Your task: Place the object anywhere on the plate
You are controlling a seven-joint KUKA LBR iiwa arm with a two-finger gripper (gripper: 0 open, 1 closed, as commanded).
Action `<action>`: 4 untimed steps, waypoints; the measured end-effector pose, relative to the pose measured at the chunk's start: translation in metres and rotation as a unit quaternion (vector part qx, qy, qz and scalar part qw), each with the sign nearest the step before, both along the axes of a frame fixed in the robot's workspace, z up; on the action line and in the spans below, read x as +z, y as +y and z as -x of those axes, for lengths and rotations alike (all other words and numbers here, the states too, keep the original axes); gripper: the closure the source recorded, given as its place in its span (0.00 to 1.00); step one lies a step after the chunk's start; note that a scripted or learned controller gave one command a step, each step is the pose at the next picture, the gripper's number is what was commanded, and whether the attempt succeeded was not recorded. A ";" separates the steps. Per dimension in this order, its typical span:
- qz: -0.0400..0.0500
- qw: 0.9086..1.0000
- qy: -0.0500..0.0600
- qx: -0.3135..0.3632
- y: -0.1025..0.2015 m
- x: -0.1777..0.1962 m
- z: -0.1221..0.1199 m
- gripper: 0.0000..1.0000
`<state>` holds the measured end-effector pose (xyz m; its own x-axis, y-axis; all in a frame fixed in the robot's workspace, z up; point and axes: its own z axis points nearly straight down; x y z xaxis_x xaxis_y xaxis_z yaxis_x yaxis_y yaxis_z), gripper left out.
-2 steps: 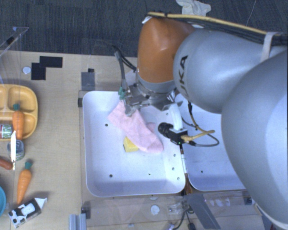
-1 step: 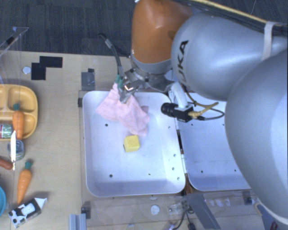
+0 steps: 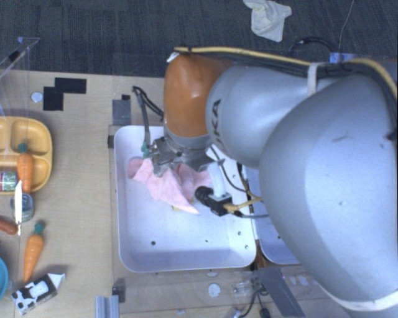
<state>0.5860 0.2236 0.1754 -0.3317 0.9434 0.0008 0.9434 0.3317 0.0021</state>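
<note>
Dark carpet (image 3: 124, 31) lay beyond the far edge of a pale wooden counter (image 3: 81, 186), and a crumpled rag (image 3: 268, 17) sat on that carpet near the top. Largest of all was the grey arm (image 3: 311, 155), which came in from the right and covered most of the right bin (image 3: 268, 248); its orange band (image 3: 186, 93) hung over the far side of the left bin (image 3: 180, 248). That white bin held a rumpled pink cloth (image 3: 163, 185) in its upper half, lying on the bin floor. The pincer (image 3: 163, 158) was down at the cloth's upper edge, touching or just above it; whether it was wide, narrow or gripping the cloth could not be told. On the counter's left stood a yellow divided plate (image 3: 28, 133) with a small carrot (image 3: 23, 171) on it, well apart from the cloth. Nearer the front lay a second carrot (image 3: 32, 248) and a little black-and-white carton (image 3: 36, 292).
</note>
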 end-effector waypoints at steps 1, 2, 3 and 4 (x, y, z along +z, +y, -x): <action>0.000 0.991 -0.002 0.132 -0.058 0.020 0.005 1.00; 0.001 0.988 -0.005 0.155 -0.131 0.088 0.053 1.00; 0.000 0.984 0.000 0.178 -0.074 -0.011 0.043 1.00; 0.001 0.971 -0.019 0.239 -0.053 -0.042 0.068 1.00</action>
